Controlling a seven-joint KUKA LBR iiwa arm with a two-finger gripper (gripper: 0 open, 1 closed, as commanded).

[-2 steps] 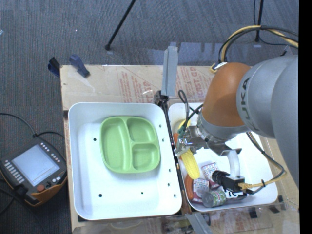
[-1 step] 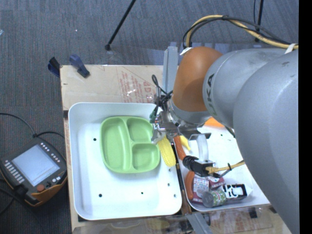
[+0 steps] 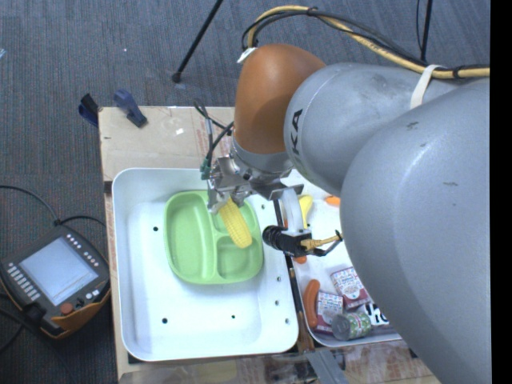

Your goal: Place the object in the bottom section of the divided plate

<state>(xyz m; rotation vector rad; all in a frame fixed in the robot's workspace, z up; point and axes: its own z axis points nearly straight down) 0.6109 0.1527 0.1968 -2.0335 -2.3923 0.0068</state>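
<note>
You've got the corn (image 3: 235, 222) hanging from the claw (image 3: 222, 203), fingers clamped on its top end, right over the green plate (image 3: 192, 242) in the left bin (image 3: 136, 310). It's sitting above the divider at about 3 o'clock on the plate, roughly over the ridge between the small sections, so I wouldn't let go yet. My take: nudge toward 6 o'clock until the cob is fully over the bottom section, come down low, then release, because corn rolls and a high drop could bounce it across the ridge or out into the bin. Keep the cob lined up with the pocket so it doesn't bridge the divider.

Containers: all sections of the plate look bare from what I can see, and the plate is the only thing in the left bin. The right bin (image 3: 352, 338), at 4 o'clock, holds a hot dog (image 3: 311, 297), some small packets (image 3: 346, 282), a dark can (image 3: 350, 325) and something yellow (image 3: 305, 208) half hidden by the arm.
</note>
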